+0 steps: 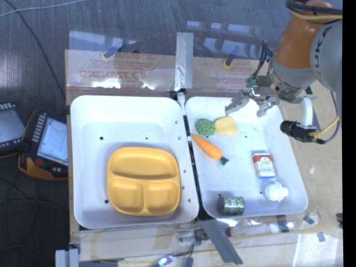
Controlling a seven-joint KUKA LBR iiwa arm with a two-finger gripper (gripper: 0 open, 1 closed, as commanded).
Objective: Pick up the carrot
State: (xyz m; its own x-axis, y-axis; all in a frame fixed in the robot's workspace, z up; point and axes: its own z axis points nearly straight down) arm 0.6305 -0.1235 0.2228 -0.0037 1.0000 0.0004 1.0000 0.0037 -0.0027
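Note:
An orange carrot (207, 147) with a green stem end lies slantwise in the right bin (289, 166), close to its left wall. My gripper (248, 104) hangs over the bin's far part, up and to the right of the carrot and well apart from it. Its two fingers (236, 104) stand open with nothing between them. The left finger's tip is just above and right of a yellow lemon (225, 125).
A green broccoli-like ball (204, 127) touches the lemon just above the carrot. A red-and-white box (263, 165), a white item (276, 192) and a green can (231, 204) lie lower in the right bin. The left bin (89, 127) holds a yellow divided tray (144, 179).

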